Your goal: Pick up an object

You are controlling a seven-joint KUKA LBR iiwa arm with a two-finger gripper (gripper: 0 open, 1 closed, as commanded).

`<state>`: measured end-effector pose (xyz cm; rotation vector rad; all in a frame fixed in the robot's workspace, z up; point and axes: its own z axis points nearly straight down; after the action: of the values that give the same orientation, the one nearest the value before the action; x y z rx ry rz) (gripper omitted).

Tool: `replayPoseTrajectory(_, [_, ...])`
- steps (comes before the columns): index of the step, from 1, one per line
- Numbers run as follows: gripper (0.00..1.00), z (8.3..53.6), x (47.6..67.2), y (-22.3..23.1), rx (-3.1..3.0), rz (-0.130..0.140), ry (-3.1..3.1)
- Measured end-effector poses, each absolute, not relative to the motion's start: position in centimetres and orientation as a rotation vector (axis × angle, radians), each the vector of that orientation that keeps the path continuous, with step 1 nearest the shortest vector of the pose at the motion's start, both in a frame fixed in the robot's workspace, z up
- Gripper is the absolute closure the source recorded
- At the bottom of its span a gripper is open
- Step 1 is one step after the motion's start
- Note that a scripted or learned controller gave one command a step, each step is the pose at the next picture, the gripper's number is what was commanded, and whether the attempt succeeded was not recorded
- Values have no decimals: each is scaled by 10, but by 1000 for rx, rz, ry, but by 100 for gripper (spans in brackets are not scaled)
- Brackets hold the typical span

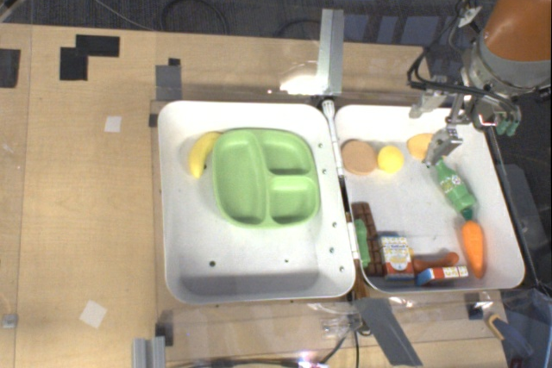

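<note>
- Camera view: my gripper (438, 152) hangs low in the right bin (509, 271), tip just above the bottle (454, 190). I can't tell how wide it stands or whether it grips anything.
- Risk: the bottle lies slanted and may roll or squirt out.
- Risk: the orange (419, 146) sits just beside me, and I could nudge it.
- Risk: the bin wall is near, so I could clip it.

The arm (517, 21) reaches in from the right — its orange band sits above and to the right of the end effector (442, 146). The grey wrist points the end effector downward, and cables loop just above and left of it.
</note>
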<state>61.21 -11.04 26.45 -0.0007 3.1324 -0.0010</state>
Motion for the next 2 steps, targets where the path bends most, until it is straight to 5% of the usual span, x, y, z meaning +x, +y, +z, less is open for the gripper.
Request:
replayPoseTrajectory(1, [0,138,604,-202,64,0,3142])
replayPoseTrajectory(2, [0,89,551,-206,110,-5,3125])
